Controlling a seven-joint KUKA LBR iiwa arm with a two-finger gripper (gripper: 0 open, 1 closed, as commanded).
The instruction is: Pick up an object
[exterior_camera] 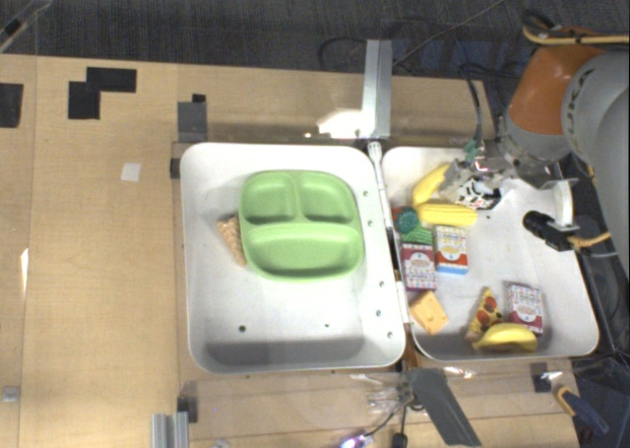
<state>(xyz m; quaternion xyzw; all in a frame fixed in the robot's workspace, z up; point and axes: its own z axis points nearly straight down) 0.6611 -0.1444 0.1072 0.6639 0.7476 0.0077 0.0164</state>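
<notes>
My gripper (476,182) hangs low over the back of the right bin (561,279), under the orange-banded wrist (541,92). It sits just right of a yellow banana (430,183) and above a yellow corn cob (446,214); whether it touches either I cannot tell. Further forward in this bin lie a green toy (413,223), two small cartons (418,267) (452,247), a cheese wedge (428,313), a pizza slice (484,310), a third carton (524,305) and a second banana (507,338).
The left bin (285,338) holds a green divided plate (299,223) with a piece of bread (231,237) sticking out at its left. A metal post (378,92) stands behind the wall between the bins. The arm's body fills the right edge.
</notes>
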